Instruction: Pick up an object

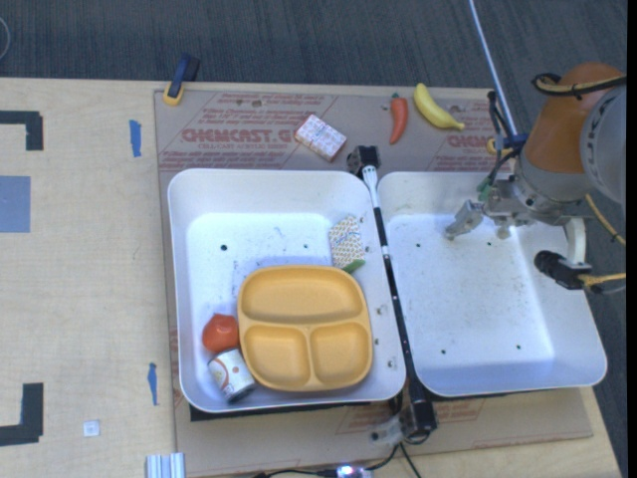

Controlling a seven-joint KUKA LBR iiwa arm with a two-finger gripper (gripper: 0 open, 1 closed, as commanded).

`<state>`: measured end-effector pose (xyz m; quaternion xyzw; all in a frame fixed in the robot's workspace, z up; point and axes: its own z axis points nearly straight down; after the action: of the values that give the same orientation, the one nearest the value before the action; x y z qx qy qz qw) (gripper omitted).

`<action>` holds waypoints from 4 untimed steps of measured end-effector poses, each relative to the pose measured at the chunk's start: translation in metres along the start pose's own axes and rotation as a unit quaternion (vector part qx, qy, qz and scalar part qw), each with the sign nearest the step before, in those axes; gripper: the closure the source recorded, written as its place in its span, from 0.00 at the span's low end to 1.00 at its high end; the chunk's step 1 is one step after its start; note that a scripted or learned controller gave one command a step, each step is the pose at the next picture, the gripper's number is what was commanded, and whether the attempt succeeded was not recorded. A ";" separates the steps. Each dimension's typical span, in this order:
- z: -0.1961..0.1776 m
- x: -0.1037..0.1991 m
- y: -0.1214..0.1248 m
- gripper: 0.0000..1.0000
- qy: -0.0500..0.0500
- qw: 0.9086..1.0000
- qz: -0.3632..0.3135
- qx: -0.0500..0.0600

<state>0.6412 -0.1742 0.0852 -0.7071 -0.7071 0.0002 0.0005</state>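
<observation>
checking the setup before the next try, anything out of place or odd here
Yes: three items lie on the board behind the bins, not in them: a banana, a red chili pepper and a small patterned box. In the left bin, a small can lies tipped on its side beside the yellow tray.

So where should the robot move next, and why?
Probably across to the left bin. The pincer hovers over the right bin, while the orange tray, the tomato and the can all lie in the left one.
</observation>
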 end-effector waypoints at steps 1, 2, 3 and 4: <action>-0.043 -0.042 0.026 0.00 -0.001 1.000 0.000 -0.003; -0.022 -0.035 0.025 0.00 0.000 1.000 -0.001 -0.001; -0.038 -0.041 0.027 1.00 -0.009 1.000 -0.001 -0.007; -0.112 -0.016 -0.053 1.00 0.000 1.000 0.000 -0.001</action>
<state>0.5880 -0.1907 0.1976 -0.7073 -0.7069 -0.0003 -0.0003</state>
